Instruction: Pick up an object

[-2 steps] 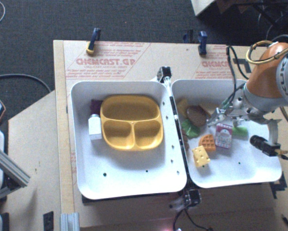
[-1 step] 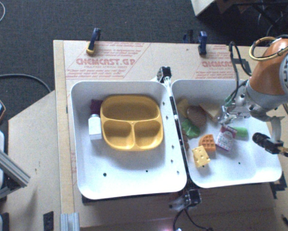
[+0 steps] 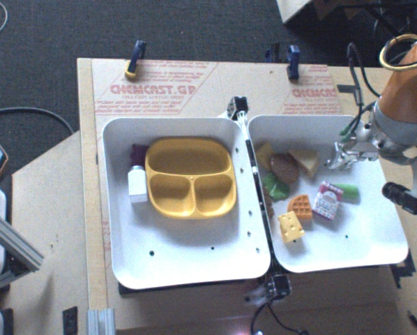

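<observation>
Operator, note the arm (image 3: 404, 96) entering from the right, its orange band above the wrist, with the gripper (image 3: 342, 155) hanging over the upper right part of the right bin (image 3: 376, 246). The metal fingertips sit low near the bin floor, just right of the pale wedge-shaped piece (image 3: 307, 160). You cannot tell from this angle how far the tool is open, and nothing can be made out in its grasp.

The candidate objects lie in the right bin, all apart from the gripper. A brown rounded piece (image 3: 284, 167) lies beside the pale wedge near the bin's upper left. Below it sits a green leafy piece (image 3: 275, 186), close to the dividing wall. A toy waffle (image 3: 300, 206) sits near the middle, with a yellow cheese block (image 3: 291, 226) just below it. To the right of the waffle lies a small pink and white carton (image 3: 326, 203), with a green piece (image 3: 348, 190) touching its upper right.

In the left bin (image 3: 187, 264) you have a yellow divided plate (image 3: 191, 177) with three compartments. A small white bottle (image 3: 137, 184) stands against its left edge, with a dark purple item (image 3: 139, 152) just above the bottle.

Two clamps (image 3: 134, 60) hold the board (image 3: 160, 86) at the rear.
</observation>
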Controlling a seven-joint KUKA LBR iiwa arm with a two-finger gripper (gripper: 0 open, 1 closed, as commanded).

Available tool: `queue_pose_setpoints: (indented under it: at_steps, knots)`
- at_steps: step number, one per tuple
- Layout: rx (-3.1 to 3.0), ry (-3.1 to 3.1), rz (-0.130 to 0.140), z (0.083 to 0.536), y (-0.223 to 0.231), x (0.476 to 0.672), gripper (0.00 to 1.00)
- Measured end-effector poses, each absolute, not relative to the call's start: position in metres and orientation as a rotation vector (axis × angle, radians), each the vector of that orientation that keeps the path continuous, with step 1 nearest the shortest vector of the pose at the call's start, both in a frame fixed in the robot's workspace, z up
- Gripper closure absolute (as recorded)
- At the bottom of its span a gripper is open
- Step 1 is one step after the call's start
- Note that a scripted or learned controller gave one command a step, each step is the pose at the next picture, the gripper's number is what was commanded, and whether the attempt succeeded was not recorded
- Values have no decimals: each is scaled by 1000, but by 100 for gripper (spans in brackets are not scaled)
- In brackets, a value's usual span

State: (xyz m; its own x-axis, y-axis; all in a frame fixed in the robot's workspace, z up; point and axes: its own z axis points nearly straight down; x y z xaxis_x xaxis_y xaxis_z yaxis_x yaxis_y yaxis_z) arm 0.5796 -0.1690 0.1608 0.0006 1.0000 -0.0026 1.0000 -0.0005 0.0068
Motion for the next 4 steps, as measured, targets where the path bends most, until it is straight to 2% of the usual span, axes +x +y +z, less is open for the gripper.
queue_pose_setpoints:
  at_steps: [1, 2, 3, 4]
  knots:
    - [2214, 2219, 6, 220, -161, 584, 100]
    - [2217, 2220, 3, 225, -161, 584, 100]
    - [2217, 2230, 1, 225, -104, 585, 100]
    - [2221, 2228, -1, 232, -68, 562, 100]
